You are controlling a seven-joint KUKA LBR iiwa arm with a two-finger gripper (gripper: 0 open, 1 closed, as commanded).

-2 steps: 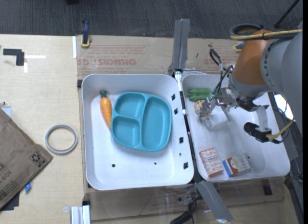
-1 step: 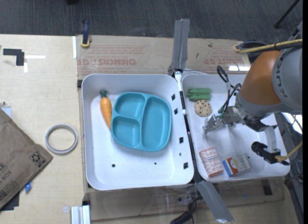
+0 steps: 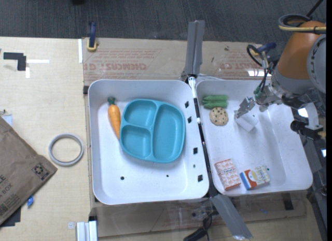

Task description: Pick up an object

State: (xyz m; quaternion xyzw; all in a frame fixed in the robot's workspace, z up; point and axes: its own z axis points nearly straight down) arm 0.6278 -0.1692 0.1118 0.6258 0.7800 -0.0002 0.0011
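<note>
Worktop [image 3: 41, 95] carries two white bins side by side. Left bin [image 3: 104, 178]: a blue divided plate [image 3: 153, 130] at centre, a carrot [image 3: 114, 119] just beside its left edge. Right bin [image 3: 282, 157]: my pincer [image 3: 244, 111] low over the upper middle, above a small white block [image 3: 248, 122]; I cannot tell how wide it stands. Green pods [image 3: 215, 100] and a cookie [image 3: 219, 116] lie left of it. Two small cartons [image 3: 227, 174] [image 3: 256, 177] near the front wall.
</note>
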